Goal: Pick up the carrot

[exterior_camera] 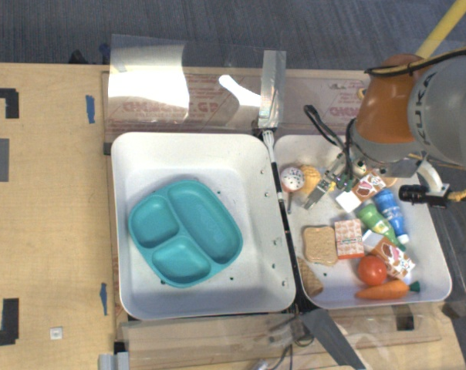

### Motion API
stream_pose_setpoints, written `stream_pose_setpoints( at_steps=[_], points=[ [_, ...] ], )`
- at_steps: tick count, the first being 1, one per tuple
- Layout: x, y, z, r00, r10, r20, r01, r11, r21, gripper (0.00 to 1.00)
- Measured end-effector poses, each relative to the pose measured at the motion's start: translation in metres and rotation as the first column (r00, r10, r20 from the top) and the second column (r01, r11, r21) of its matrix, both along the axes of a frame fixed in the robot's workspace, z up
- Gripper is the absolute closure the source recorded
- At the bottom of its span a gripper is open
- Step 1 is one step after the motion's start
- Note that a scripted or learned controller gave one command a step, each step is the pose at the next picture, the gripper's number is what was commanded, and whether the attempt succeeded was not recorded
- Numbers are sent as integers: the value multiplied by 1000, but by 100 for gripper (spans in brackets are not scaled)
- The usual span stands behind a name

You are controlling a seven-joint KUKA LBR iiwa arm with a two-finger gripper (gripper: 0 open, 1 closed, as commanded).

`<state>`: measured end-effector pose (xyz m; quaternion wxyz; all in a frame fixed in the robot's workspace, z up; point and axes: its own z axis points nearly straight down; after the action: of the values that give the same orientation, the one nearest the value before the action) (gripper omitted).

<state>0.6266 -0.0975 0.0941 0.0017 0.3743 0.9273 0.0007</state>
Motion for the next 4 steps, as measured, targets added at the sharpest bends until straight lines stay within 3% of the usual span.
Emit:
stream_pose_setpoints(
  at_steps=[1,3,4],
  points=[
    [8,2,-7,998,64,3,-64,998,-2,0],
    [27,-1,-8,996,-84,-2,84,996,1,0],
    [30,-6,-8,930,-367,2,367,930,0,0]
  ],
)
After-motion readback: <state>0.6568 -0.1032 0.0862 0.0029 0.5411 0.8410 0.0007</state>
